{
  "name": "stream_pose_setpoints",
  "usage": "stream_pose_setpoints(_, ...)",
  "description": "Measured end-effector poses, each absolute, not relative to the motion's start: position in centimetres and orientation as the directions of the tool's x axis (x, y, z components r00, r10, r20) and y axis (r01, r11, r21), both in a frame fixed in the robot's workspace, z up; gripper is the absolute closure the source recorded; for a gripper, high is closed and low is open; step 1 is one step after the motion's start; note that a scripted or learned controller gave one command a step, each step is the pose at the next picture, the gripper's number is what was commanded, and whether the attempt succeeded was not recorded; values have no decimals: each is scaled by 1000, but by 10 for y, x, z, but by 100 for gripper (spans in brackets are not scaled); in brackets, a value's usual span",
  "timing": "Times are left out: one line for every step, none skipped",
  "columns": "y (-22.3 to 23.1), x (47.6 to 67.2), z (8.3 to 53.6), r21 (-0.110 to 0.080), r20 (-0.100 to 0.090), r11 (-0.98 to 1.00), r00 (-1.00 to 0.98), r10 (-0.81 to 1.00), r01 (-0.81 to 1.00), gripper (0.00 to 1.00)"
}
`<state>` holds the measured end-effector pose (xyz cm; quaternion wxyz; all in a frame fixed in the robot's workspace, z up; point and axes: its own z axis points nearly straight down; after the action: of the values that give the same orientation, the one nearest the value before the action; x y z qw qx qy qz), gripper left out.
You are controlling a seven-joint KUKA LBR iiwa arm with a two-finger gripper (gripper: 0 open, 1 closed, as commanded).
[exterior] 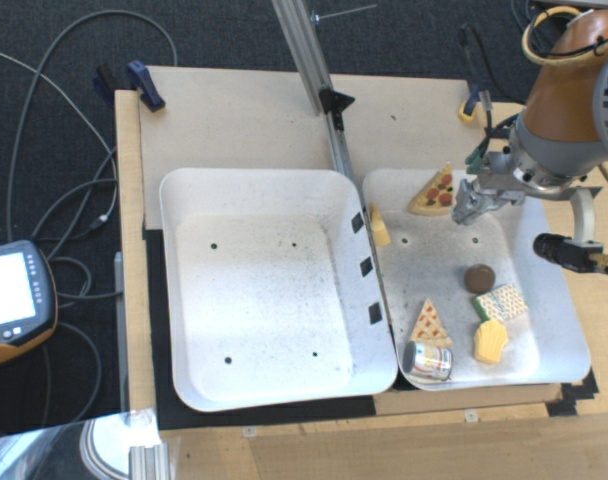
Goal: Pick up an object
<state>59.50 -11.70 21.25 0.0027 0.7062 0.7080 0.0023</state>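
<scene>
The right bin (544, 363) holds several small objects. A toy pizza slice (433, 192) lies at its far edge, and a second pizza slice (429, 321) lies near the front. A brown round piece (480, 278), a checkered packet (502, 303), a yellow corn-like toy (491, 341) and a small tin can (430, 361) lie in the front half. My gripper (469, 209) hangs low over the far part of this bin, just right of the far pizza slice. Nothing shows between its fingers.
The left bin (184, 198) sits beside the right one, with a divider bearing black clips (365, 265) and a yellow piece (380, 230). A slanted metal pole (304, 48) crosses the back. Blue clamps (144, 83) grip the bench corners. A pendant (14, 298) lies at left.
</scene>
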Motion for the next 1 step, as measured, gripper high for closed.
stream_pose_setpoints(-117,596,214,3,0,2,-2,1000,1000,100)
